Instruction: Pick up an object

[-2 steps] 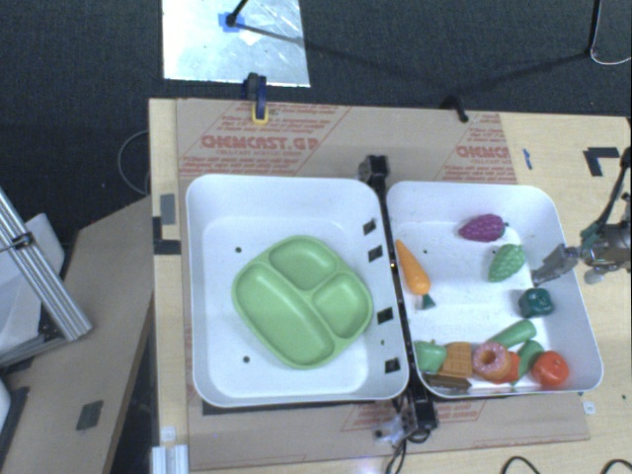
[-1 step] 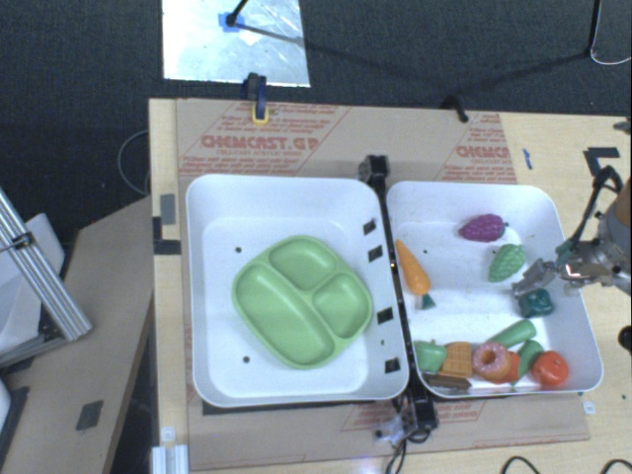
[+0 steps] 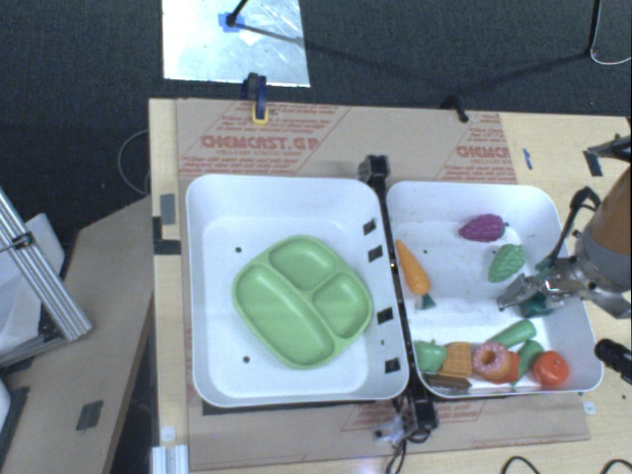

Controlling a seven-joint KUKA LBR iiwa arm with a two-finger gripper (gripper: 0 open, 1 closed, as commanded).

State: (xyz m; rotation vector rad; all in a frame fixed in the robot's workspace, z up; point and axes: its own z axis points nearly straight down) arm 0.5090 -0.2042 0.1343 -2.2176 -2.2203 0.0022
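Note:
The right bin [image 3: 464, 197] holds several toy foods. A purple fruit [image 3: 482, 228] lies near its far side, with a green leafy piece [image 3: 508, 263] just in front of it. An orange carrot [image 3: 413, 270] rests against the left wall. Along the near wall lie a green pepper [image 3: 430, 354], a tan waffle [image 3: 456, 360], a pink donut [image 3: 491, 360], a green cucumber [image 3: 511, 334] and a red tomato [image 3: 550, 367]. My gripper [image 3: 528, 296] hangs low over the bin's right half, just right of and below the leafy piece and above the cucumber. Nothing is visibly held.
The left bin [image 3: 286, 196] carries a green divided plate [image 3: 301, 301]. A black clip divider [image 3: 377, 171] joins the two bins. The grey arm [image 3: 602, 255] comes in over the right bin's right wall. Cardboard [image 3: 296, 141] lines the bench under the bins.

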